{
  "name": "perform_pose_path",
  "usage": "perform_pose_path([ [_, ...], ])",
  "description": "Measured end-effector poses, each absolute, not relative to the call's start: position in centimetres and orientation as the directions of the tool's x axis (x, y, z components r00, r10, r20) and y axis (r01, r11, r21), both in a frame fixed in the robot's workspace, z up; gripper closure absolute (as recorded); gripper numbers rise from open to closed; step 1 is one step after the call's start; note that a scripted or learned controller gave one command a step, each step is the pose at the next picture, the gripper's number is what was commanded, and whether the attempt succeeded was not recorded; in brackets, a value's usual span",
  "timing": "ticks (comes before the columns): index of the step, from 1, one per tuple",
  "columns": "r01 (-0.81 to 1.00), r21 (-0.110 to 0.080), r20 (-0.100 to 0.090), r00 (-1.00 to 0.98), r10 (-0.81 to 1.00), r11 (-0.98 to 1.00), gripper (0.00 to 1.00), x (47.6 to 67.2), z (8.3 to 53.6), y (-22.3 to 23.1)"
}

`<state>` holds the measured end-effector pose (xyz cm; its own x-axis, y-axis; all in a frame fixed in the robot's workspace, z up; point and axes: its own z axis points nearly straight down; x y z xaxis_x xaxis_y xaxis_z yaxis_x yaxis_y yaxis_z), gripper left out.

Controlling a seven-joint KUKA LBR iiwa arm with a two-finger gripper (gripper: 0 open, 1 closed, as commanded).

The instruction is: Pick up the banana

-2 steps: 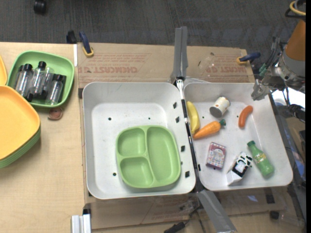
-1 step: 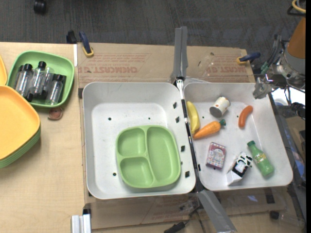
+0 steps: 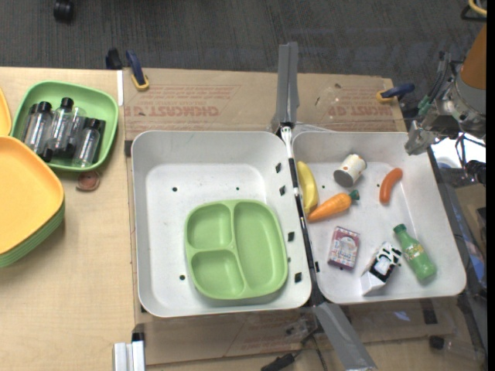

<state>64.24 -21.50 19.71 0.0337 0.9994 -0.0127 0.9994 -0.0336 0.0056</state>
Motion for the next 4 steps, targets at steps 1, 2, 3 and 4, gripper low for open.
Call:
perform_pose_path([
  [1,0.999,0.007,-0.014,0.032,0.999,-0.032,1.0,64.3,20.6,-21.6],
  [2,0.999,0.007,-0.016,0.031,0.999,-0.031,1.0,64.3,21.5,-21.6],
  [3,0.92,-0.003,-0.001,0.392,0.92,-0.392,1.0,63.7,10.0,-15.8],
  [4,0.921,-0.004,-0.002,0.39,0.921,-0.39,1.0,63.6,10.9,-15.8],
])
